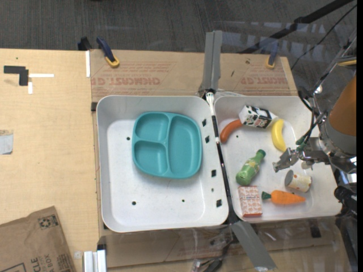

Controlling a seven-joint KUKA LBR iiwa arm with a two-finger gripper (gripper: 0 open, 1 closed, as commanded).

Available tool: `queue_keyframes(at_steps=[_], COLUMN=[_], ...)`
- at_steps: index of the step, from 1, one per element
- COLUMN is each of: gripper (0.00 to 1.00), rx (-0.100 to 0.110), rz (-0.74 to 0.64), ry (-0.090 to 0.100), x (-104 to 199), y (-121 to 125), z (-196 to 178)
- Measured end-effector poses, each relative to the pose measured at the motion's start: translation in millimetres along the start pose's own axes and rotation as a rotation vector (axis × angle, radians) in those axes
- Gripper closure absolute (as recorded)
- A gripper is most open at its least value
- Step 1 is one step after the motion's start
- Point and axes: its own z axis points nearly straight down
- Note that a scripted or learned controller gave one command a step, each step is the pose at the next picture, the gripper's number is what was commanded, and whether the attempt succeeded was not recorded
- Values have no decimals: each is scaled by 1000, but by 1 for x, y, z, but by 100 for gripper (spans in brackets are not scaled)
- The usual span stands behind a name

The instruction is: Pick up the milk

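Observation:
The milk (255, 117) is a small white carton with black markings, lying on its side at the back of the right bin (323, 208). My gripper (288, 160) hangs over the right half of that bin, just below the yellow banana (278, 135) and above a small beige cup (298, 182). It is well apart from the milk, to the milk's front right. Nothing shows in its grasp.
Also in the right bin are a red sausage (229, 130), a green bottle (250, 168), a pink box (250, 201) and an orange carrot (287, 197). A teal divided plate (168, 145) lies in the left bin (113, 180). A grey divider (212, 67) runs between the bins.

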Motion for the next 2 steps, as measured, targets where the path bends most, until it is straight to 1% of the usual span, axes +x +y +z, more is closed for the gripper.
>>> queue_keyframes(at_steps=[1, 2], gripper=[0, 0], rx=[-2, -1], rz=[-8, 87], ry=[-1, -1], x=[-3, -30], y=[43, 92], z=[-31, -52])
